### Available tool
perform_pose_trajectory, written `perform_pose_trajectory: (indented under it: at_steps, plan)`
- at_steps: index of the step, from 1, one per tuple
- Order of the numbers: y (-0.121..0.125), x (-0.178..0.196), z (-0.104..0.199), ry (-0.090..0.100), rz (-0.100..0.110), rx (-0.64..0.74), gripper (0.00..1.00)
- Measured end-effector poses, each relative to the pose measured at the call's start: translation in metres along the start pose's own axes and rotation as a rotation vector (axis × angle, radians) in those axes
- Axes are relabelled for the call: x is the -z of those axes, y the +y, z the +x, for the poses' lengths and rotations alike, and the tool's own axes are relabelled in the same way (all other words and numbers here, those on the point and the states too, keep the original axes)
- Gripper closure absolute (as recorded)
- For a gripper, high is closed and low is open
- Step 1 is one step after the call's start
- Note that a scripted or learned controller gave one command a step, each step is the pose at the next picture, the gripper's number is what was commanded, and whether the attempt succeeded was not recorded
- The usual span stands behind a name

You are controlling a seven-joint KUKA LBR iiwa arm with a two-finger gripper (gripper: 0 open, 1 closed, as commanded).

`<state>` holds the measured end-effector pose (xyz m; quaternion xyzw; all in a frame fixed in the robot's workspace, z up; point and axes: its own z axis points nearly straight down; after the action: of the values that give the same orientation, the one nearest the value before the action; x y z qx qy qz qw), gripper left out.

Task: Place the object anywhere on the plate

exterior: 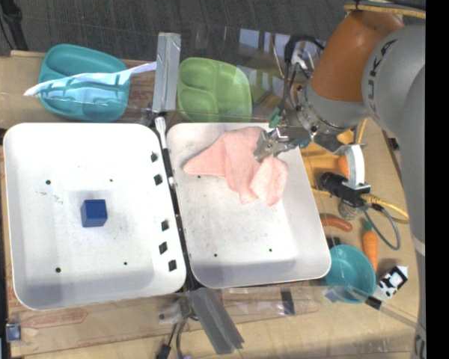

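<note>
A crumpled pink cloth (236,167) lies in the right white bin (247,260), toward its back right. My gripper (266,146) reaches in from the right and its fingertips are pinched on the cloth's upper right edge, where the folds bunch up toward them. The rest of the cloth spreads over the bin floor. A green sectioned plate (213,88) sits just behind the right bin. A teal plate (82,81) with a pale wrapper on it sits behind the left bin.
A blue cube (94,212) rests in the left white bin (30,275). To the right of the bins are cables, toy carrots (370,245) and a teal bowl (352,271). A grey bracket (167,66) stands between the two plates.
</note>
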<state>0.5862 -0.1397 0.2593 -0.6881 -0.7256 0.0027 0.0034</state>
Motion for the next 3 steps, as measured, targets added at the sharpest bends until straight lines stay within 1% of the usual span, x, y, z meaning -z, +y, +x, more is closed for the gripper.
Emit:
perform_pose_trajectory:
  at_steps: [1, 2, 3]
  plan:
    - [-0.044, -0.025, 0.052, -0.001, 0.002, -0.054, 1.00]
    - [-0.032, -0.041, 0.148, -0.002, 0.001, -0.013, 1.00]
    - [-0.021, -0.011, 0.209, -0.003, 0.000, -0.087, 1.00]
